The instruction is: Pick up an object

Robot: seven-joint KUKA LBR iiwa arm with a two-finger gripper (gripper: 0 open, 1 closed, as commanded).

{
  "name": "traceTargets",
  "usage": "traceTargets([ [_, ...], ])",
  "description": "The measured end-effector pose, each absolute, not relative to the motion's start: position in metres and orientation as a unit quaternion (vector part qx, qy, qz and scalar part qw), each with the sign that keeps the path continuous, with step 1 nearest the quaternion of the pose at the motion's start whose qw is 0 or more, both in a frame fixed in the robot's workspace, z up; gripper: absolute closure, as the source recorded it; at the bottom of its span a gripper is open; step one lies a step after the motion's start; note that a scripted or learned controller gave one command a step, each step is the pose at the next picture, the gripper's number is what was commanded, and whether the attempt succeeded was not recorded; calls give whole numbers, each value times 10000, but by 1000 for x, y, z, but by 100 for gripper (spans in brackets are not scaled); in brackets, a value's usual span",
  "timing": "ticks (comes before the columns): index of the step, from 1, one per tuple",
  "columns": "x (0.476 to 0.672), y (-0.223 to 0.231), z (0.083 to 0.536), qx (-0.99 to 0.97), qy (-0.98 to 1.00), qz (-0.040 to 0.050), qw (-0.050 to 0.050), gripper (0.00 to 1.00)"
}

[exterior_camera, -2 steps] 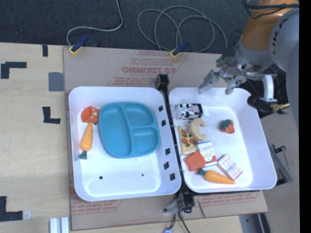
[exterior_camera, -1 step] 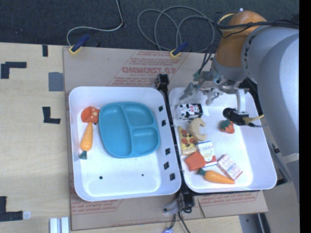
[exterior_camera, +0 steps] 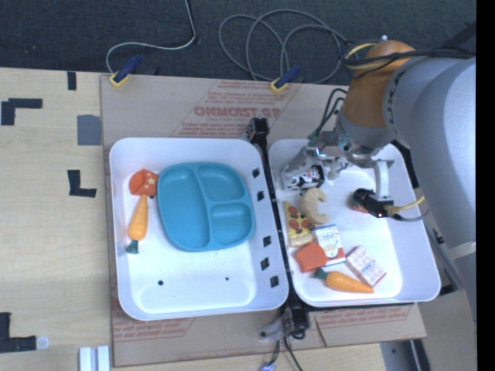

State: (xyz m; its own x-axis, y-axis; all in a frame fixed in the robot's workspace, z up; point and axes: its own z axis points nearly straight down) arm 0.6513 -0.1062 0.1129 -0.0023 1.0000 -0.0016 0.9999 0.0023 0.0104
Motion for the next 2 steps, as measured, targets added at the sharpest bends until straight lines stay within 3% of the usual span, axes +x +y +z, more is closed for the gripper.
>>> traceTargets([
  [1,673,-114,97,7053,7089,23,16,0],
  [2,674,-116,97,7047,7095,40,6,0],
])
